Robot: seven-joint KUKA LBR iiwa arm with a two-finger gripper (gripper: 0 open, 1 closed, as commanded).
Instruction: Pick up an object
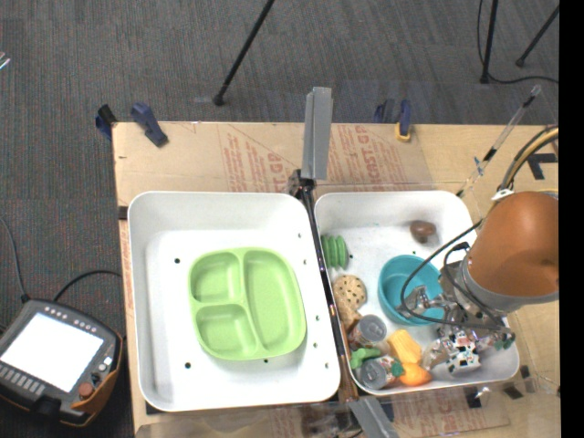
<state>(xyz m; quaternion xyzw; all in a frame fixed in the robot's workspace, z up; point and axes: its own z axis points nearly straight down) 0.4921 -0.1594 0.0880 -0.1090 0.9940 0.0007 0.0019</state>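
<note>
Far left, near edge: handheld control pendant [53,359] with a pale screen, cabled, lying on the dark carpet beside the bench. Bench top: brown cardboard sheet [228,153] printed in red lettering, seen reversed and not legible; blue clamps at its far edge. Left bin [146,222], white: holds one light green divided plate [246,303] with three compartments, lying flat near the bin's middle. Grey upright post [317,135] at the far end of the seam between the bins. Right bin [365,208], white: along its left wall, far to near, a green ribbed item [335,250], a round speckled cookie-like item [349,291], a small grey can [370,328] and a second can [373,370] at the near corner; a yellow block [405,346] and an orange piece [413,375] just right of the cans; a teal bowl [407,287] at mid bin; a small brown lump [422,231] toward the far wall; a white item with dark markings [463,355] near the right near corner, markings unreadable. Tool: gripper [444,310] below the orange band of the arm [516,249], low over the bowl's right rim and above the white marked item; whether it is spread or clenched cannot be told, and no object is seen grasped.
</note>
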